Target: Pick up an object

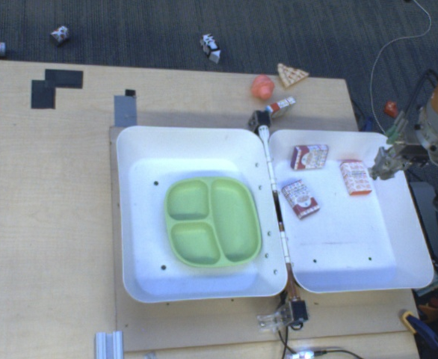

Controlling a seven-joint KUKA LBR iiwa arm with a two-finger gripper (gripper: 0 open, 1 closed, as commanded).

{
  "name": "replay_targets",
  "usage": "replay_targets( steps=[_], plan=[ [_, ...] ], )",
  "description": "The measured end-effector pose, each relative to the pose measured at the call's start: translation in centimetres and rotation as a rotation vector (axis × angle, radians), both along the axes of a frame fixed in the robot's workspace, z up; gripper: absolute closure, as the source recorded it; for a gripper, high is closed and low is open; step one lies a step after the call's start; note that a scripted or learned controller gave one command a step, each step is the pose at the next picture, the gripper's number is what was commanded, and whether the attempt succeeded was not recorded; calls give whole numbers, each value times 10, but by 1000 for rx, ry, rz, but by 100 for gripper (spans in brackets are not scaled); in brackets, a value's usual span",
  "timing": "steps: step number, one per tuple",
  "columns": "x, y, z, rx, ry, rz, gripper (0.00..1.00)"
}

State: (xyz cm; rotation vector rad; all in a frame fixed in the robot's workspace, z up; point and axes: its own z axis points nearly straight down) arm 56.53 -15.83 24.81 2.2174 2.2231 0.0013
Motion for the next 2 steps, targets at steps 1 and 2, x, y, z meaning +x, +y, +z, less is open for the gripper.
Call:
replay_targets(
  steps=[1,2],
  plan=[
    [59,44,-1,1,-3,3,100],
    [97,1,-41,-1,-1,-1,100]
  ],
)
